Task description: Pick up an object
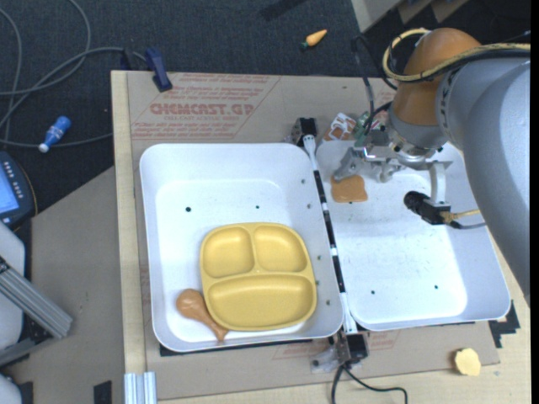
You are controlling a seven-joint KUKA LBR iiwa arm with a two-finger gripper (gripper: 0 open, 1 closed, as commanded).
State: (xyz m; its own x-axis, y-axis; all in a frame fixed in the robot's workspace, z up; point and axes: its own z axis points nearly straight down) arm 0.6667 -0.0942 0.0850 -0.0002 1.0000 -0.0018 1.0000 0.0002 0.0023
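Plainly saw a small orange-brown, rounded lump (349,190) lying in the far left corner of the shallow white right-hand bin (421,297), close by the wall shared with its neighbour. Noted the grey metal two-finger gripper (358,171) directly above the lump, low over it and perhaps touching its upper edge; could not tell contact for certain, nor whether the gripper was spread or pressed together. Made out nothing clamped in it. Followed the grey arm with its orange band (429,66) back to the right. Found in the shallow white left-hand bin (168,217) a yellow plastic plate with three compartments (257,276), and touching its near left rim a tan drumstick-shaped toy (195,305). Spotted a pale yellow chunk (466,361) on the bench beyond the right bin's near corner.
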